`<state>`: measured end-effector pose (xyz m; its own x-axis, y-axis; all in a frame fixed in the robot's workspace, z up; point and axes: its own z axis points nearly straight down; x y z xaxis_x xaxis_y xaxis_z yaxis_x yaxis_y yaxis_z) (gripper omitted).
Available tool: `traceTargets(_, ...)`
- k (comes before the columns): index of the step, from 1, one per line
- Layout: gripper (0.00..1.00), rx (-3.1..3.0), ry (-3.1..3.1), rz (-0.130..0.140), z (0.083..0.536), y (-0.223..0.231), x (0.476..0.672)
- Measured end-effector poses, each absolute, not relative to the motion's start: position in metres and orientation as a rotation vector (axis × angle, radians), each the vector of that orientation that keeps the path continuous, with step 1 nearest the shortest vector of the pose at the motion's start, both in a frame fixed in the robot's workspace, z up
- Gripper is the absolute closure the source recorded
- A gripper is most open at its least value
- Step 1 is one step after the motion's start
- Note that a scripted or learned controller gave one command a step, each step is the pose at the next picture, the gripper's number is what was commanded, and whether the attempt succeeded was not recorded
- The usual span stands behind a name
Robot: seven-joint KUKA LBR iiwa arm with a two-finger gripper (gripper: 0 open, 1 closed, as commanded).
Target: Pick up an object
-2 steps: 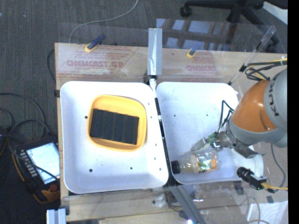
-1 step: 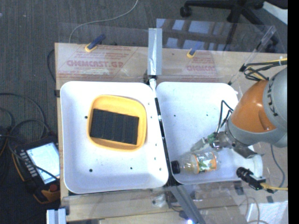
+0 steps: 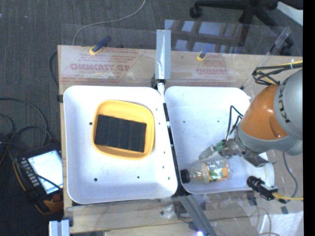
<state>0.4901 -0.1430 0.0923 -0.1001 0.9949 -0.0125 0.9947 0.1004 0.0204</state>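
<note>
A clear plastic bottle (image 3: 206, 171) with a black cap and an orange-green label lies on its side near the front edge of the right bin (image 3: 197, 112). My gripper (image 3: 218, 149) hangs low just above and behind the bottle, at the end of the grey arm with its orange band (image 3: 261, 118). From this view I cannot tell whether it touches the bottle. In the left bin (image 3: 78, 176) a yellow dish (image 3: 123, 108) holds a flat black block (image 3: 120, 132).
A grey divider post (image 3: 163, 53) stands behind the gap between the bins. Cables trail off the arm at the right. A small screen device (image 3: 42, 168) sits on the floor to the left. Office chair legs show at the top right.
</note>
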Motion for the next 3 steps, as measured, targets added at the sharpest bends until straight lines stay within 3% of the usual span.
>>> traceTargets(1, 0.0, 2.095, 2.312, 0.012, 0.0922, -0.1433, 0.4901)
traceTargets(2, 1.0, 2.094, 2.318, 0.018, 0.1019, -0.1405, 0.492)
traceTargets(3, 0.0, 2.094, 2.319, 0.018, 0.1018, -0.1404, 0.4919)
